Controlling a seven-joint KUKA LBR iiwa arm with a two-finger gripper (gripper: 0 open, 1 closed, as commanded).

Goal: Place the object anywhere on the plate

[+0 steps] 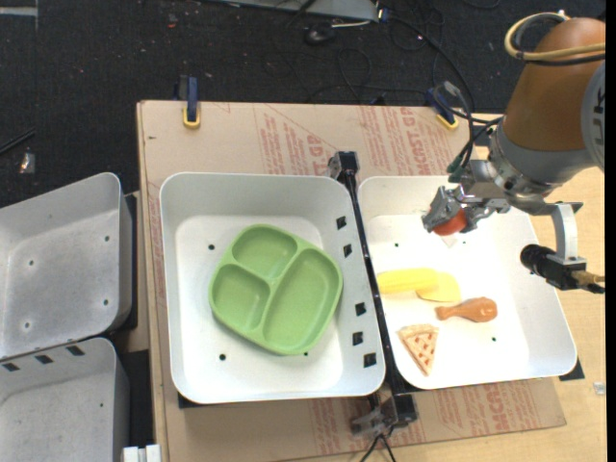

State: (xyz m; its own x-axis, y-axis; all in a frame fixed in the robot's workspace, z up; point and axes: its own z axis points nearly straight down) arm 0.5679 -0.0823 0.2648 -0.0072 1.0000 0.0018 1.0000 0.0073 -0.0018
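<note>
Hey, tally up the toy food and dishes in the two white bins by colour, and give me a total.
Green: 1, the divided plate
Yellow: 1, the yellow piece
Orange-brown: 1, the drumstick
Red and tan: 1, the pizza slice
Red: 1, the red object at the gripper
Total: 5

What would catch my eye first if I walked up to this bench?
Probably the green plate, with three compartments, alone in the left bin. Next, the grey-and-orange arm reaching in from the right, its gripper over the right bin with a small red object at its tip. Below it lie toy foods: a banana, a drumstick and a pizza slice.
</note>
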